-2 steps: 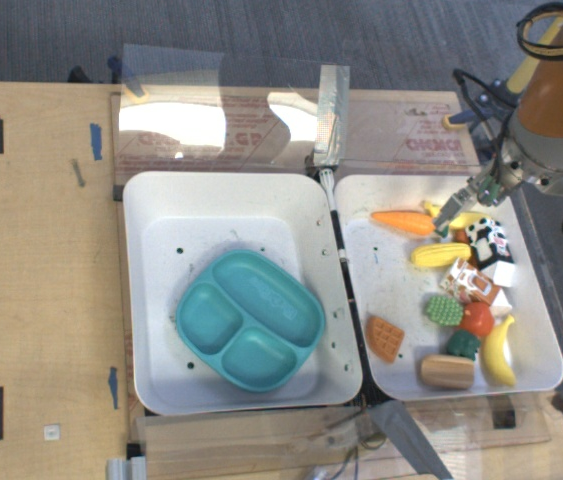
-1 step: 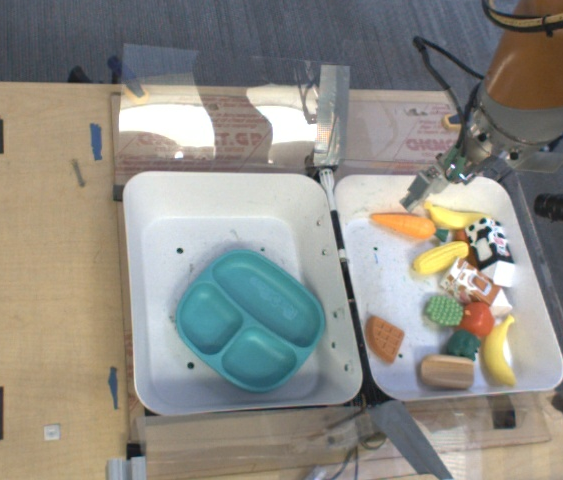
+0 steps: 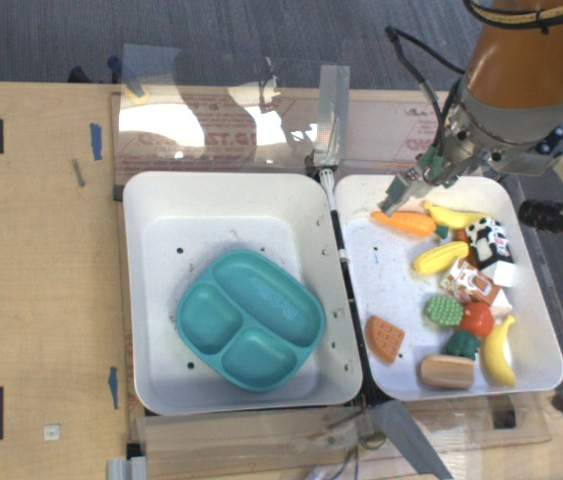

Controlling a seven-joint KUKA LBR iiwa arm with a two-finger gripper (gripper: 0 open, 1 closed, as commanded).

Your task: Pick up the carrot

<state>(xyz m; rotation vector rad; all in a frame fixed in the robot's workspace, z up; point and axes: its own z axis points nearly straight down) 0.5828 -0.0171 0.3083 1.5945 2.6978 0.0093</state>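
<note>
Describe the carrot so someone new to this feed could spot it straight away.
Look at the right bin, the one crowded with toy food, not the left bin holding the teal tray. The carrot lies near that bin's top left corner, just under the gripper. It is the lone long orange tapered piece; the neighbours to its right are yellow.

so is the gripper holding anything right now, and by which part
Nothing is held. The gripper hangs just above the carrot at its upper left end, and the carrot lies flat on the floor of the right bin.
</note>
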